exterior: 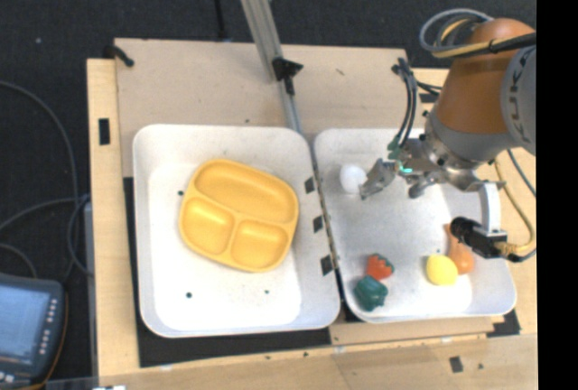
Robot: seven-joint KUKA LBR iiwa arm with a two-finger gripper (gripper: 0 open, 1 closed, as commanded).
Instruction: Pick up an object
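My gripper (396, 184) hangs over the upper middle of the right bin (397, 311), open, with nothing between its fingers. A small white ball (351, 177) lies just left of the left fingertip (371, 188), close to it but apart. Along the bin's front lie a red-orange piece (380, 267), a dark green piece (369, 292), a yellow lemon-like piece (441, 270) and an orange piece (463, 259) partly hidden by a black fitting on the arm.
The left bin (163, 289) holds a yellow divided plate (238, 214). A slanted metal post (260, 13) rises from the back between the bins. Cables hang on the arm's right side. The bare floor of the right bin lies under the gripper.
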